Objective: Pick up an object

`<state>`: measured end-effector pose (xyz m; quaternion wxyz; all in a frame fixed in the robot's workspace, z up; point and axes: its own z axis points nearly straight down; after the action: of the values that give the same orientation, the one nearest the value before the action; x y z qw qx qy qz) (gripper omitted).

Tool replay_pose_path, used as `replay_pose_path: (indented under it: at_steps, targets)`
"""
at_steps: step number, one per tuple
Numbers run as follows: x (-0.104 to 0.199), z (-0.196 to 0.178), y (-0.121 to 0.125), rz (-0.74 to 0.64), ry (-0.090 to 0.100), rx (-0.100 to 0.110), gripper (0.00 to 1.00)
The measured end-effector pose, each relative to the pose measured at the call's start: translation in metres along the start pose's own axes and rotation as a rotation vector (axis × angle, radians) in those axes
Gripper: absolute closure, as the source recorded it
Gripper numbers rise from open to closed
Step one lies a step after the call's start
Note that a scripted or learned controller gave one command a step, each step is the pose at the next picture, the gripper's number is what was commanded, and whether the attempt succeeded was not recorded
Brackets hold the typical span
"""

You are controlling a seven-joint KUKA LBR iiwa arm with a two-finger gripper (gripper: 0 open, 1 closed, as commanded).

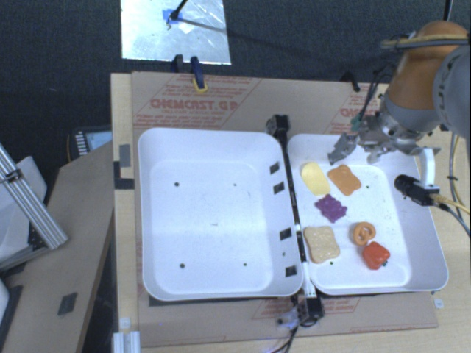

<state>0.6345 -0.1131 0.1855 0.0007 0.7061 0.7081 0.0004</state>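
Nearest the camera: cable clump [300, 316] at the front edge of the bench, at the foot of the divider between the bins. Just behind it, the right bin [423, 267] with all the pickable stuff.

Right bin contents, 6 items, one of each:
- red pepper-like piece [376, 254], front right, touching or just beside the orange ring
- orange ring [363, 232], just behind the red piece
- tan toast slice [321, 243], front left, near the divider
- purple grape cluster [331, 208], middle, between toast and the yellow piece
- yellow oblong piece [315, 177], back left
- orange flat cracker-like piece [344, 179], back middle, just beside the yellow one

All lie flat on the bin floor, none stacked.

Gripper [359, 147] is over the back edge of the right bin, just behind the orange flat piece and the yellow piece. Nothing seen between its fingers; whether they are spread or pressed together, cannot tell, the metal parts blur together. Arm [423, 72] comes in from the right, orange band above the wrist. Black cylindrical attachment [409, 187] with a cable hangs over the bin's right side.

Left bin [213, 212]: 1, white, a few dark dots on its floor. Black clips [283, 190] line the divider. Cardboard sheet [199, 98] under both bins. Foil-like square [175, 20] on dark cloth behind. Aluminium rail [26, 204] at far left.
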Motion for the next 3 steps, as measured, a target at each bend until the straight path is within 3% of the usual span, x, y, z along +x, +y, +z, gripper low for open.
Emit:
replay_pose_path:
  at_steps: [1,2,3]
  targets:
    - [-0.022,0.106,-0.086,0.008,0.002,0.010,0.00]
    - [-0.020,0.090,-0.081,0.001,0.000,-0.001,1.00]
    - [0.061,-0.053,-0.089,-0.009,0.002,-0.011,1.00]
